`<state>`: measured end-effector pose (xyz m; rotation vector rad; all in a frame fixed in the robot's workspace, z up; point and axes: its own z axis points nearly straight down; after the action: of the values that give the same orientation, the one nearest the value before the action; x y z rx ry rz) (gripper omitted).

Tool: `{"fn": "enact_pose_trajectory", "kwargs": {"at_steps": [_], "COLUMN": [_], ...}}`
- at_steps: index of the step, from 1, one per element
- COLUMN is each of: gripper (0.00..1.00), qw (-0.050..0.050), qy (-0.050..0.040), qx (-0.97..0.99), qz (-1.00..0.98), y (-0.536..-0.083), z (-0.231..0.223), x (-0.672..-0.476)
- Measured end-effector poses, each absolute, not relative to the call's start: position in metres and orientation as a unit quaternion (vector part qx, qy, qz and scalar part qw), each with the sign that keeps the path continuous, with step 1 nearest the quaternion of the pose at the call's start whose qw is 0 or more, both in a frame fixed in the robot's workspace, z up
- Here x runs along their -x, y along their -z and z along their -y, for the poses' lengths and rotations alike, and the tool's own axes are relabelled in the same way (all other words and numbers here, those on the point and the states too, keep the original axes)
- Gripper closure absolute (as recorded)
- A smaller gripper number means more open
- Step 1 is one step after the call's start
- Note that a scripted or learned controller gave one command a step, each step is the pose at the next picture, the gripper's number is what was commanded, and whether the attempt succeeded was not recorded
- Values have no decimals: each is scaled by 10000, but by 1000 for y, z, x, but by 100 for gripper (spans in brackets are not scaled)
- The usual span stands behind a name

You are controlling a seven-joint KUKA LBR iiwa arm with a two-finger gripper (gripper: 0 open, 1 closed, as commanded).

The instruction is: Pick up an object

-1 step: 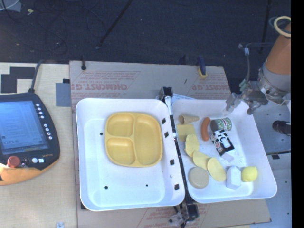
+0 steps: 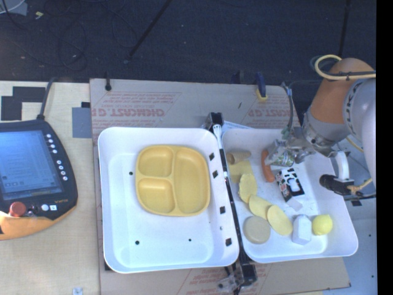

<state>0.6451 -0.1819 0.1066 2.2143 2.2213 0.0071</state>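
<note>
- Hand: low over the right bin, at that bin's far side, just beside the orange carrot-shaped piece. The wrist hides the grasping parts, so whether it is released or clenched cannot be told, and nothing is seen held in it.
- Task's thing: any object will do. All the candidates lie in the right bin, and the carrot-shaped piece and the black-and-white packet are nearest the hand.
- Doing the step well (a judgement): pick one item with free space on two sides, come straight down on it, close across its narrow width, then lift vertically and check that it comes up.
- The yellow ball and white block, at the near right corner of the right bin, touch or nearly touch each other, so a grasp there risks nudging both.
- The pale yellow slices and the round beige disc, toward the left side of the right bin, lie flat and overlapping and would probably be hard to pinch.
- Obstacles: the clamp bar along the right bin's left wall, and that bin's raised rim.
- Left bin, beside the right bin: holds a yellow divided plate.
- Further left on the bench: a control pendant with a screen, well apart from the right bin.
</note>
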Motion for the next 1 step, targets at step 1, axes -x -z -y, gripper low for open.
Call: {"fn": "enact_pose_trajectory", "kwargs": {"at_steps": [1], "gripper": [0], "qw": [21], "qy": [-5], "qx": [-7072], "qz": [-7070], "y": [-90], "z": [130], "x": [-581]}}
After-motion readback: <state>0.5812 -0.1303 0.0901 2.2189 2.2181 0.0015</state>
